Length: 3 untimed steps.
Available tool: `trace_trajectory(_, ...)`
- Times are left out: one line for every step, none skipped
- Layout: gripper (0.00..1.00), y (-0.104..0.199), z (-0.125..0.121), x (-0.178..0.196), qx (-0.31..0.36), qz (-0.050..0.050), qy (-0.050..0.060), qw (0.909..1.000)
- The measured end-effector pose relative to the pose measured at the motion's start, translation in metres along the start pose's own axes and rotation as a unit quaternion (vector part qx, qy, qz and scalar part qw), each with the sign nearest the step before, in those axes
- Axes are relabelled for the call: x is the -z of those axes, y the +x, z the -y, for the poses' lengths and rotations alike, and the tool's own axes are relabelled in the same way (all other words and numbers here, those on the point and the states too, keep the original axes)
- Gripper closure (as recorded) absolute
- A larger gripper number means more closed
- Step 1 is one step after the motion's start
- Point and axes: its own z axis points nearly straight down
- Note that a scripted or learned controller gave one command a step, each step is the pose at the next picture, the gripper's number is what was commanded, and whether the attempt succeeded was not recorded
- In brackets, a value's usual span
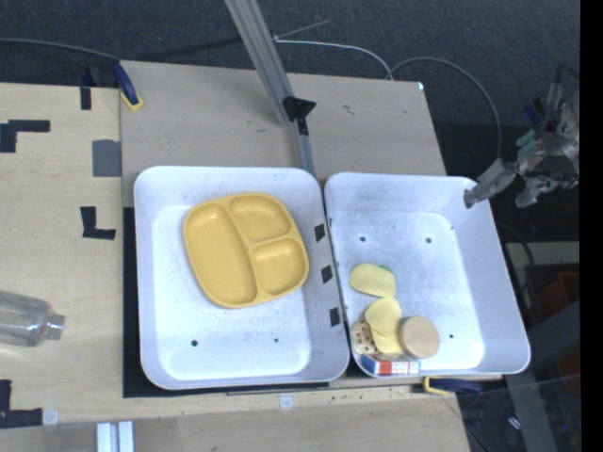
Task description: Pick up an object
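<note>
Bench [236, 121]: tan wood top, fills most of the view; dark floor past it at 12 and 3 o'clock. Black tape marks on its 9 o'clock side.
Left bin [155, 281]: shallow white tray, rounded corners, sits centre-left. Touches the right bin along its 3 o'clock edge.
Right bin [471, 252]: same type, a bit skewed. Floor mostly bare toward 12 o'clock; objs clustered at its 6–7 o'clock corner.
Metal post [256, 40]: grey rail, slants from 12 o'clock of the view down to the seam between bins; black clamp near its lower end.
Yellow plate [245, 250]: 3-compartment divided plate, lies flat in left bin, toward that bin's 12 o'clock half, well apart from the walls.
Arm / gripper [492, 183]: comes in at 3 o'clock of the view, wrist w/ cables off the bench edge. Dark tip sits over the right bin's rim at approx 2 o'clock of that bin. Nothing between fingers visible; open or closed – cannot tell, too small and blurred.
Clear bottle [28, 320]: lies on its side on bench at 9 o'clock, partly cut by the view edge.
Pick objs: all in right bin, well apart from gripper.
- Yellow lemon-like piece [372, 279]: at 12 o'clock of the cluster.
- Pale yellow piece [383, 320]: just below it, touches the wooden disc.
- Wooden disc [419, 337]: round, tan, at 4 o'clock of the cluster.
- Red-blue-white item [388, 367]: flat against the bin's 6 o'clock wall, partly under the others; type unclear.
Blue-yellow clamp [127, 88]: on bench at 10 o'clock.
</note>
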Motion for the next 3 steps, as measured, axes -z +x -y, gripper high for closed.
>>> trace_trajectory(0.0, 0.032, -0.018, 0.03, 0.001, -0.001, 0.002, 1.0)
trace_trajectory(1.0, 0.03, -0.017, 0.038, 0.0, 0.0, 0.004, 1.0)
trace_trajectory(1.0, 0.025, -0.061, -0.053, -0.001, -0.001, 0.008, 1.0)
